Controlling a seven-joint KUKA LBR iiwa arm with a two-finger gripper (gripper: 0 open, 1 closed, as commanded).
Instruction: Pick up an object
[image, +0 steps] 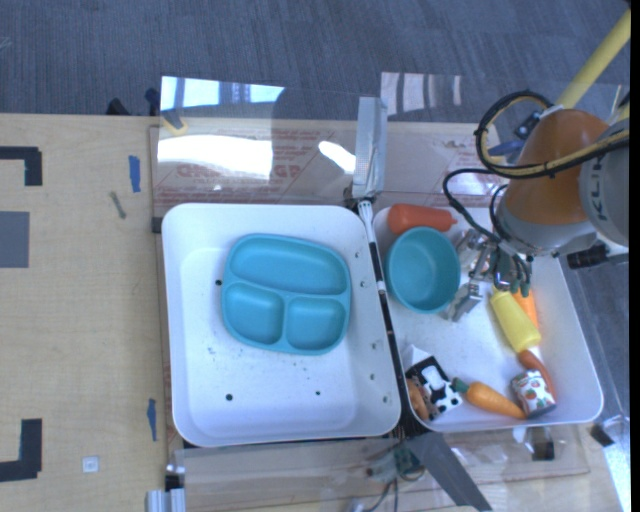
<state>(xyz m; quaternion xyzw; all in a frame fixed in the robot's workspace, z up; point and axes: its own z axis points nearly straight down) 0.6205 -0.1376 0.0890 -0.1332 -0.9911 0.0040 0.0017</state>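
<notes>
Camera view, from my remote station: the grey arm with the orange band (555, 165) reaches in from the right, and its pincer (487, 282) hangs low over the right-hand shallow white bin (585, 375). I see metal fingers pointing down and apart, with nothing between them, so I log the pincer as spread and unloaded.

Just to the pincer's left sits a round teal plastic bowl (423, 267), upright, very near the fingers; I cannot tell whether they touch. Up and left of the pincer, behind the bowl, lies an orange-red oblong toy (420, 216). Just right of the pincer lies a yellow cylindrical toy (514, 320), slanted, with an orange piece (527, 302) along its far side. Below the pincer, near the bin's front edge: an orange plastic carrot (490, 398), a small black-and-white toy (432, 383) and a small printed can (533, 391).

Well left of the pincer, the other white bin (190, 330) holds a teal three-compartment plastic tray (286, 292). Both bins rest on the wooden surface (70, 300).
</notes>
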